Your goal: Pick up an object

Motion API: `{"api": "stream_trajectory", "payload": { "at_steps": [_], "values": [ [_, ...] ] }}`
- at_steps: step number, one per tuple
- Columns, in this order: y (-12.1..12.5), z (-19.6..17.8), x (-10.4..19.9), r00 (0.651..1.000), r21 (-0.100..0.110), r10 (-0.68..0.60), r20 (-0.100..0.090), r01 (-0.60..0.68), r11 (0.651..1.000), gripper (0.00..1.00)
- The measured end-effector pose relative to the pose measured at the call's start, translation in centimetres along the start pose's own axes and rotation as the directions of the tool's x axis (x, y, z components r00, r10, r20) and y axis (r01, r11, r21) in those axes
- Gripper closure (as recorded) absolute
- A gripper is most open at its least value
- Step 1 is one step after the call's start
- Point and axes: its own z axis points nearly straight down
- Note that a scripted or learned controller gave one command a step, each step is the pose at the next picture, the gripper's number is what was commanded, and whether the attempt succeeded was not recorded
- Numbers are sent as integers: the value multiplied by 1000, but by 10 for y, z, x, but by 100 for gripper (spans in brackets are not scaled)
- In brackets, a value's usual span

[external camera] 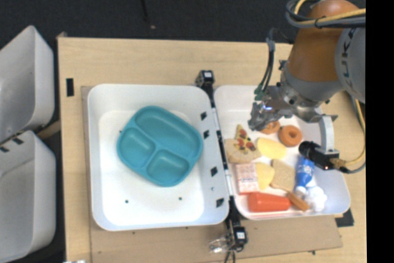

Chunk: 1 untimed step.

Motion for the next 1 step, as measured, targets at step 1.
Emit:
{"api": "stream_trajectory", "payload": {
  "at_steps": [1],
  "values": [
    [-20, 5, 13, 1000, 1, -1, 0, 1, 1000, 100]
  ]
}}
